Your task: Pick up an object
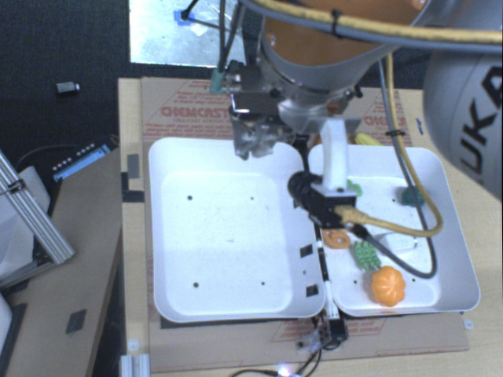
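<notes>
My gripper (254,141) hangs over the far edge of the left bin (220,242), near its back right corner, with nothing visible in it. The objects lie in the right bin (458,246): an orange pumpkin-shaped toy (387,286) near the front, a green ridged piece (365,254) just behind it, and a small orange round slice (338,239) by the inner wall. A teal piece (410,196) sits farther back on the right, and a small green piece (354,187) peeks out beside the wrist bracket.
A yellow object (366,140) lies at the right bin's far rim, partly hidden by the arm. The arm's large grey and orange body covers the top right of the view. Both bins rest on a cardboard sheet (189,108).
</notes>
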Available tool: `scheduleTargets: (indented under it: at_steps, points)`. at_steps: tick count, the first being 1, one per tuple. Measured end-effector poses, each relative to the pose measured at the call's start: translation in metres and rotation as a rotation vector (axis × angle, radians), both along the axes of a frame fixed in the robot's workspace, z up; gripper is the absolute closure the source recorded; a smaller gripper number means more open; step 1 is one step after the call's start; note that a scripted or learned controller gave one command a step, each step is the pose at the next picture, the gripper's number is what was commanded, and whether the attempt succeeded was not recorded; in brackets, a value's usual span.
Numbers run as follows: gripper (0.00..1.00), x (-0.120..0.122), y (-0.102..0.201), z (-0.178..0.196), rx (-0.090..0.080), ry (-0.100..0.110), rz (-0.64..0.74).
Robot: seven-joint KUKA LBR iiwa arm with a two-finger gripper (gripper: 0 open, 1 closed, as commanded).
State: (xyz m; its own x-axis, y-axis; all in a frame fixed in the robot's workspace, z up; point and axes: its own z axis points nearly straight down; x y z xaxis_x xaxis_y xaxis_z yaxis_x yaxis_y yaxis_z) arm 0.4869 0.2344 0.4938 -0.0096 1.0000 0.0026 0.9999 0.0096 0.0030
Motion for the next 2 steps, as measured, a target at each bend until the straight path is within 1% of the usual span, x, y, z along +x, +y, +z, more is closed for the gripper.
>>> scheduleTargets:
  at_steps: [1,2]
  points:
    - [1.0,0.0,0.0,-0.016,-0.002,0.002,-0.004]
    - [1.0,0.0,0.0,-0.004,-0.001,-0.001,0.0]
